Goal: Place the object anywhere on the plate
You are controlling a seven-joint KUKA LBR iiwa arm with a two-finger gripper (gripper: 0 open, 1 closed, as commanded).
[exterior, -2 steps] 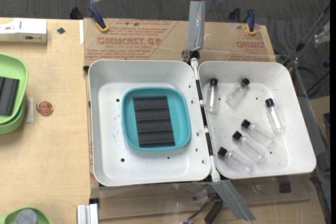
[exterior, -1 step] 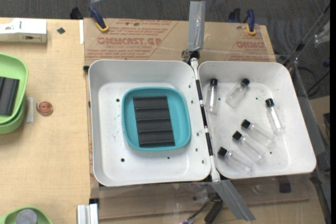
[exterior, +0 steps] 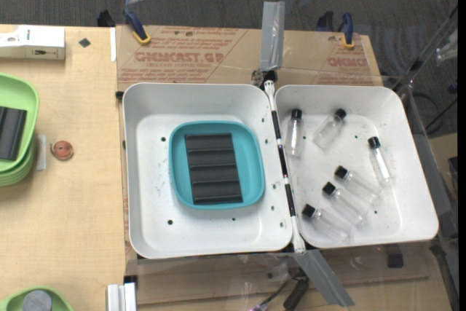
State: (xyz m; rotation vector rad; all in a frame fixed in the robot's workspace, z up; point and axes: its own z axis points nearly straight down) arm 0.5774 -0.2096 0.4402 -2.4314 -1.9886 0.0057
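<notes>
A teal plate (exterior: 251,156) lies in the left white bin (exterior: 145,178), with a black ribbed insert (exterior: 212,168) resting on its middle. In the right white bin (exterior: 408,156) lie several clear vials with black caps. One vial (exterior: 293,132) lies along the bin's left wall, another (exterior: 329,129) is tilted near the top, one (exterior: 378,158) sits at the right, and the rest, like the vial (exterior: 342,205), cluster at the bottom.
Brown cardboard (exterior: 218,53) lies under both bins, held by clamps at the back. On the wooden bench to the left stand a green tray (exterior: 18,135), a white box (exterior: 33,44) and a small round brown piece (exterior: 62,150).
</notes>
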